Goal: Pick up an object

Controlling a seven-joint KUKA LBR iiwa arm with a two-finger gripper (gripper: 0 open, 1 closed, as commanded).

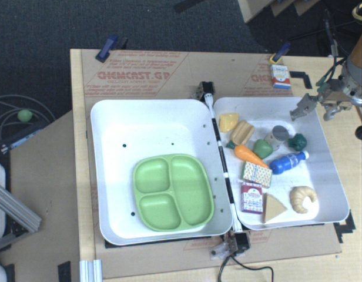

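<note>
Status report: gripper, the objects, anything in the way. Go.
Gripper open, holding nothing, over the right bin's far right corner. Toy food pile untouched in that bin. Nothing blocking.

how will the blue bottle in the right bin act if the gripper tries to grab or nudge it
The blue bottle lies on its side, so its round body would probably roll when nudged. It looks like smooth plastic, likely light and a bit slippery between fingers. The carrot and green ball sit close by, so a push may shove them too.

"CHEMCAST GP" printed on brown board [134, 74]
</note>
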